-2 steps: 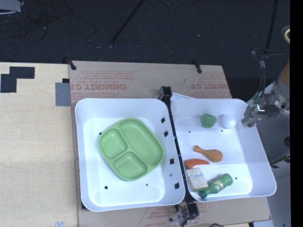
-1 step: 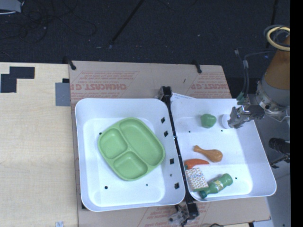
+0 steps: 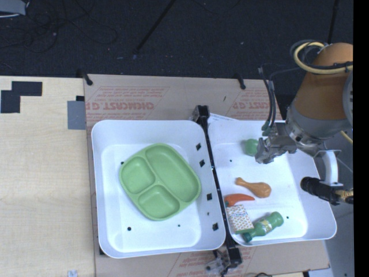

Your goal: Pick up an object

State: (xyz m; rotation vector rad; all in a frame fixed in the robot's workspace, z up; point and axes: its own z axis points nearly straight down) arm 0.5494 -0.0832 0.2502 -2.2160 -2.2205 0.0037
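Note:
My gripper hangs over the back of the right bin, just right of a small green ball and close against it. Nothing shows between the fingers. Nearer the front lie an orange chicken drumstick, a red-orange carrot-like piece, a patterned small packet and a green bottle on its side. The arm's orange band rises at the right.
The left bin holds a green divided plate. A black divider runs between the bins. A black handle-like part juts over the right bin's right rim. Cardboard lies beneath both bins.

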